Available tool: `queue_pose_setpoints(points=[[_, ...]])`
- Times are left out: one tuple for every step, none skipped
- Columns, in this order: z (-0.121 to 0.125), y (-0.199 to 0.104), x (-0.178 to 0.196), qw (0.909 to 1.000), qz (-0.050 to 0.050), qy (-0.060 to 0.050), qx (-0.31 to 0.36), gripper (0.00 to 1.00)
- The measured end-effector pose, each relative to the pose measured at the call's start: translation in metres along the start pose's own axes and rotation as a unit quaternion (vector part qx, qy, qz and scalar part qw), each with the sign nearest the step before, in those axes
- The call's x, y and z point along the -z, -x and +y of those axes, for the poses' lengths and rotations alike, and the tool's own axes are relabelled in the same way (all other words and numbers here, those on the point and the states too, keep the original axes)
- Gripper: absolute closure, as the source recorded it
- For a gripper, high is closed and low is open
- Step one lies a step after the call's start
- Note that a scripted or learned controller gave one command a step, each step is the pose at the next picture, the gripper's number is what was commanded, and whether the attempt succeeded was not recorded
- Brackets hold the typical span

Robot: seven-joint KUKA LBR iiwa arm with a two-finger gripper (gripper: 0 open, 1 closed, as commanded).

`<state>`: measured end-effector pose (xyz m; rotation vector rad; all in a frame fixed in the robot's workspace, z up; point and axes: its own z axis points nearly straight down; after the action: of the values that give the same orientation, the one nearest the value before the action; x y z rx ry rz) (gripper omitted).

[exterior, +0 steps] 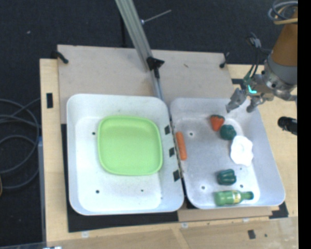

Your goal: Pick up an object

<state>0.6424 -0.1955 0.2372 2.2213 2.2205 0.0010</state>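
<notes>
Dark carpet surrounds a wooden bench [52,139] that carries two shallow white bins side by side, with loose cables trailing off on the view's left. Nearest the camera, along the front of the right bin [197,191], a green bottle [233,196] lies on its side, and just beyond it sits a small dark green pepper [226,177]. The left bin [83,191] holds a light green square plate [129,145] lying flat in its middle. Further back in the right bin, a white crumpled piece [242,150] rests near the right wall, an orange carrot-like stick [181,145] lies along the left wall, and a dark teal lump [227,132] sits touching or nearly touching a small red-orange piece [216,122]. Farthest back, the gripper [242,101] hangs over the rear right corner of that bin with its fingers spread and nothing between them. A slanted metal pole [137,30] rises behind the bins. No object is lifted yet, so the step in hand looks like the approach. The red-orange piece is closest to the fingers, but its teal neighbour crowds it; a clean descent would straddle one piece only. The pepper or the carrot-like stick, each standing apart, would likely be easier.
</notes>
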Motion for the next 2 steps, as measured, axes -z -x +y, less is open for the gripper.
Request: queue_pose_setpoints(points=[[0.000,0.000,0.000,1.0000,0.000,0.000,0.000,0.00],[0.002,0.006,-0.044,1.0000,0.000,-0.002,0.000,0.00]])
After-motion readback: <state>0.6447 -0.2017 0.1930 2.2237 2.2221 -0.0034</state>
